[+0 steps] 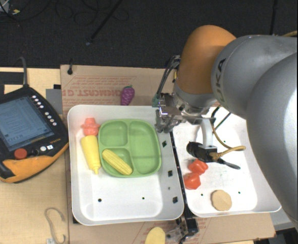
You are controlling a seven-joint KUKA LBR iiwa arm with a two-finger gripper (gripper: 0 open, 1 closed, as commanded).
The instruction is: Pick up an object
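Your tool (165,120) hangs over the rim between the two bins (grip state I cannot tell); descend here and it may strike the divider; the red pieces (194,174) sit well apart.

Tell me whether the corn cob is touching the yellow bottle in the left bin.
Apart. The camera view shows the corn cob lying inside the green tray, whose rim separates it from the yellow bottle beside the tray.

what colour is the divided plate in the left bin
Light green divided plastic plate, seen best in the camera view.
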